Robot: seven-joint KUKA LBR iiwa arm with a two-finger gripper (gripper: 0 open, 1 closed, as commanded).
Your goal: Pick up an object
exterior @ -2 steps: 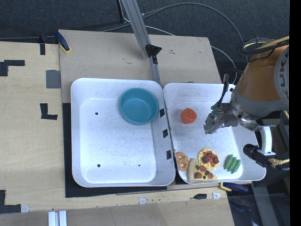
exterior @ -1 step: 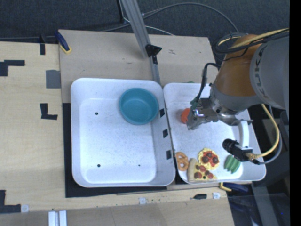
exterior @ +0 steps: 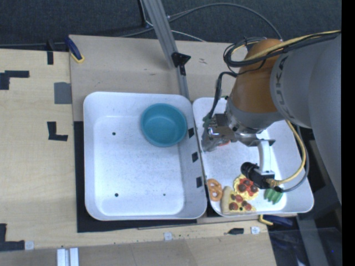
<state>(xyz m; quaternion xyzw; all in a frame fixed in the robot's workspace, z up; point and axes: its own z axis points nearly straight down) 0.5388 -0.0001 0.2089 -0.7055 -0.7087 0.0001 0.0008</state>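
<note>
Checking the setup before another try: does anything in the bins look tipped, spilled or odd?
Nothing stands out. The blue bowl sits upright in the left bin; the toy foods lie clustered at the right bin's near edge.

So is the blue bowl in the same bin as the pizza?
No, the blue bowl sits in the left bin, while the pizza lies in the right bin.

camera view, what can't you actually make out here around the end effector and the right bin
- End effector, camera view: blurred and seen from above, so whether it is open or shut, or holds anything, cannot be told.
- A small reddish bit by it: too small to identify.
- Right bin: its upper part is hidden under the arm.
- Toy food at the bin's near end: too small and blurred to name surely.
</note>
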